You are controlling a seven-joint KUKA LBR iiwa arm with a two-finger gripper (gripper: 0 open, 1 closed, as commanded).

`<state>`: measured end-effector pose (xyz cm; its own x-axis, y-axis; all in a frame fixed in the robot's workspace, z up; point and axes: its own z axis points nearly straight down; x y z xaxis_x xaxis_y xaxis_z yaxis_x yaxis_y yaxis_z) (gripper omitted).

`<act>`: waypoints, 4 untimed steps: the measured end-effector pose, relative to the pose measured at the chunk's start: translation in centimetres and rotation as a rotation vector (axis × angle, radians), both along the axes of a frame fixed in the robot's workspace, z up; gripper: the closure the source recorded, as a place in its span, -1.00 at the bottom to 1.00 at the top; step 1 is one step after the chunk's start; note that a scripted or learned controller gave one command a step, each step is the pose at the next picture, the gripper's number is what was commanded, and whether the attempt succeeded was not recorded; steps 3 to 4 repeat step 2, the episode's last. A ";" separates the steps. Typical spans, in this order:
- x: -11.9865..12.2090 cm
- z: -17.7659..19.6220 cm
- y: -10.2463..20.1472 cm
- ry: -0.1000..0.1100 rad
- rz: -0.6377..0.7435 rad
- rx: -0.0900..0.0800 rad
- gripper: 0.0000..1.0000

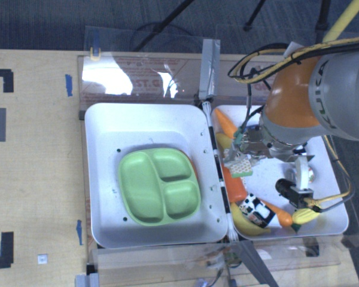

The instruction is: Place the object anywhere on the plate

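Here your pincer (pixel 242 151) sits low in the right bin (pixel 332 220), close to the wall it shares with the left bin (pixel 99 160); you cannot tell from this slant whether it is released or clenched, since the wrist and cabling crowd it. Just beneath it lies a small pale block with a green face (pixel 242 167) (a sponge, by the look of it), which seems the likeliest object, though the task names none. Judge it light and soft: it would squash under pressure and should not slip, so take it across its short sides, near the middle. Around it lie an orange carrot-like piece (pixel 233 186), a second one (pixel 225 121) at the far side, a banana (pixel 251 226) at the near wall with a black-and-white toy (pixel 255 209) touching it. These look like smooth plastic, so they are probably slicker and stiffer. The green plate (pixel 160 185), split into three compartments, rests in the left bin, well apart from the clutter.
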<state>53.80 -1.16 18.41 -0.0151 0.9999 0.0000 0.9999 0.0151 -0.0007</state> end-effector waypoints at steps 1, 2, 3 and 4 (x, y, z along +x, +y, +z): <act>2.8 0.0 5.8 -0.002 0.119 -0.001 1.00; 2.8 0.0 5.8 -0.002 0.119 -0.001 -1.00; 2.8 0.0 5.8 -0.002 0.119 -0.001 -1.00; 2.8 0.0 5.8 -0.002 0.119 -0.001 -1.00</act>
